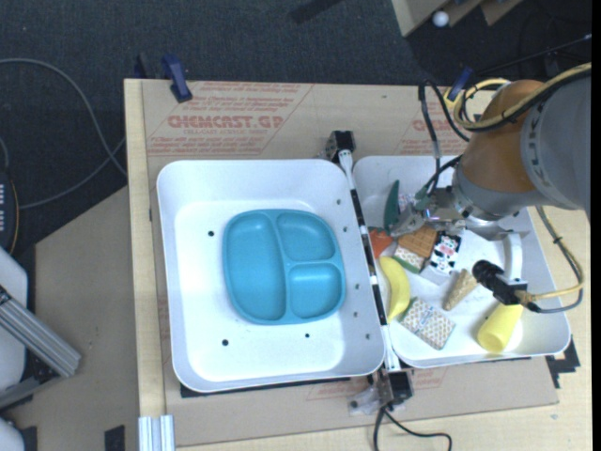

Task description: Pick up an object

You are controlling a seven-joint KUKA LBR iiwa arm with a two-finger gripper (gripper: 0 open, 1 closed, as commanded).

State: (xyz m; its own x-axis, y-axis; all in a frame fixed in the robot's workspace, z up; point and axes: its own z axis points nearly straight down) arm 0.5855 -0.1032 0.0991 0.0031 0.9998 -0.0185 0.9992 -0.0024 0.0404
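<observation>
The right bin holds a jumble of small objects. Among them are a yellow banana, a yellow cup, a speckled sponge-like block, a tan wedge, a brown cracker-like piece, a green item, an orange item and a white printed piece. My gripper hangs low over the bin's upper left part, right above the brown piece and beside the green item. Its tips are lost in the clutter.
The left bin holds a blue divided plate. The arm's grey body and orange band cover the right bin's upper right part. A black clamp sits at the top where the two bins meet.
</observation>
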